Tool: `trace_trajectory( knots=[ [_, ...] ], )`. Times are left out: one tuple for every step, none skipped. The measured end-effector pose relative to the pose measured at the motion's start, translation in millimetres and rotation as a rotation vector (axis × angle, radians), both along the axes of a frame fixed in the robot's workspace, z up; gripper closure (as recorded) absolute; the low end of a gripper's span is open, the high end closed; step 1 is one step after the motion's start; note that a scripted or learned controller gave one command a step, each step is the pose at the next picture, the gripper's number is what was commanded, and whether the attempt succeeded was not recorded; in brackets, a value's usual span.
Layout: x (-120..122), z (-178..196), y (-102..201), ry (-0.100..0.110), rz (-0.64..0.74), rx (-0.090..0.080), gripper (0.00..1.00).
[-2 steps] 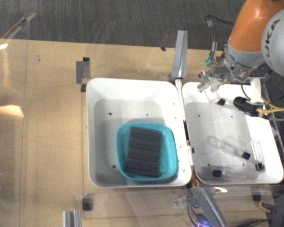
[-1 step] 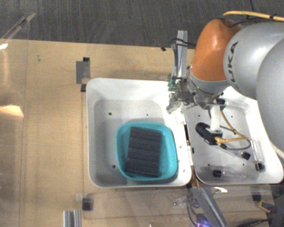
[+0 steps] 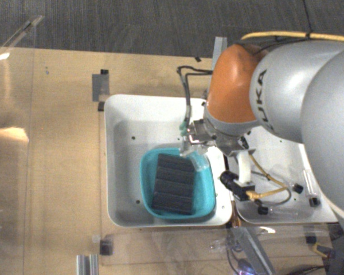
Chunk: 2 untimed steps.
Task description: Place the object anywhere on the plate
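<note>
A teal square plate (image 3: 147,179) lies in the left white bin (image 3: 121,148), toward its front right. A dark grey ridged block (image 3: 173,183) rests flat on the plate, covering most of its middle. My gripper (image 3: 194,156) hangs over the plate's far right corner, just beyond the block's upper right end. The grey arm with its orange band (image 3: 235,90) reaches in from the right and hides the bin's far right corner.
The right white bin (image 3: 286,213) is mostly hidden under the arm. Yellow and black cables (image 3: 264,192) with a connector dangle over it. Wooden bench surface (image 3: 46,171) extends to the left of the bins.
</note>
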<state>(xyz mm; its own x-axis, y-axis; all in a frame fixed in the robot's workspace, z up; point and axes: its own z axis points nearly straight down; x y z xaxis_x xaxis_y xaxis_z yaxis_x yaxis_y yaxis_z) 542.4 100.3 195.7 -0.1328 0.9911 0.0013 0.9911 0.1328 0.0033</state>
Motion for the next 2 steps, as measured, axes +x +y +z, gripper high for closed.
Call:
trace_trajectory(
  knots=[
    [0,0,0,0.000,-0.001,0.000,0.00],
    [-53,87,-95,-0.007,0.125,-0.002,0.00]
  ],
)
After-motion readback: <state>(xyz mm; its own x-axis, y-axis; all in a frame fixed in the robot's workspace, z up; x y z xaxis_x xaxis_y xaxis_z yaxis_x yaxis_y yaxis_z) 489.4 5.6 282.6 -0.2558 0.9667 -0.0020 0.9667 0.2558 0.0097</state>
